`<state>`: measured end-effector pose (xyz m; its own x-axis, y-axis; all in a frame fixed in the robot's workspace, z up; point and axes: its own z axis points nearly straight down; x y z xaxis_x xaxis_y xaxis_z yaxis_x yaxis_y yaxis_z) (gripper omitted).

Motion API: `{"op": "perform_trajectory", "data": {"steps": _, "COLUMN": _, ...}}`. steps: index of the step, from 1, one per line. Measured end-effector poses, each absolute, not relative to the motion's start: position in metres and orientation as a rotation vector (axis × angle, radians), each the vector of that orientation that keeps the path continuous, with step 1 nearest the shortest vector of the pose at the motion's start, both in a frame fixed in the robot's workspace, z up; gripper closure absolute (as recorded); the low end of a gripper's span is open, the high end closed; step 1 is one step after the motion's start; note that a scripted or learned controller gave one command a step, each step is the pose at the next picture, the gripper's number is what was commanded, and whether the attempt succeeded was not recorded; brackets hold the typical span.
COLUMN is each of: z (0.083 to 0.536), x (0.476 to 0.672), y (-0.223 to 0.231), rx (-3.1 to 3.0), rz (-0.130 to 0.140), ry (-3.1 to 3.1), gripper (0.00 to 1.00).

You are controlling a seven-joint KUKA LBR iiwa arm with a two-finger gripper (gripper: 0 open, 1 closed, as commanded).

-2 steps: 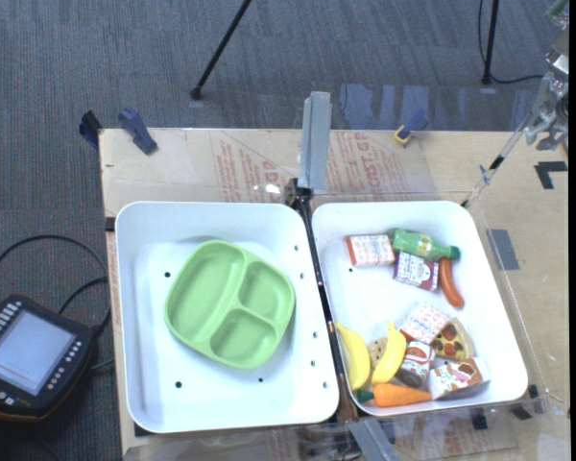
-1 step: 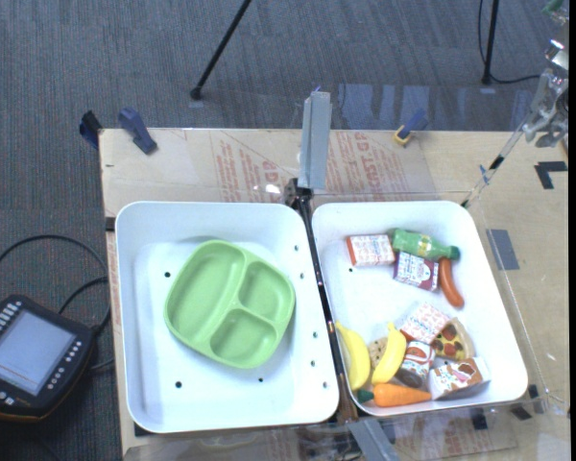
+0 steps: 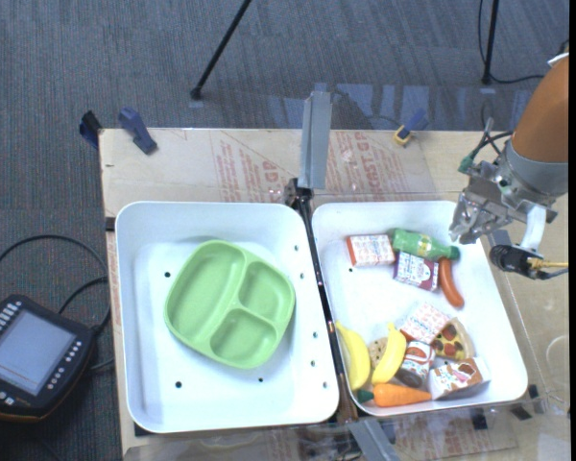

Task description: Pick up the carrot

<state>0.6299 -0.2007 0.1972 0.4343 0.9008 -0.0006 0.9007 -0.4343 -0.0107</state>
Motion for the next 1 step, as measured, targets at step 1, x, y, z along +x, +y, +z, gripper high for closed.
{"op": "perform_trajectory", "data": {"steps": 1, "z": 0.2981, "x": 0.6455, "y": -0.1901, "rx": -2.955, "rz": 0.012, "ry": -1.053, "gripper": 1.00}}
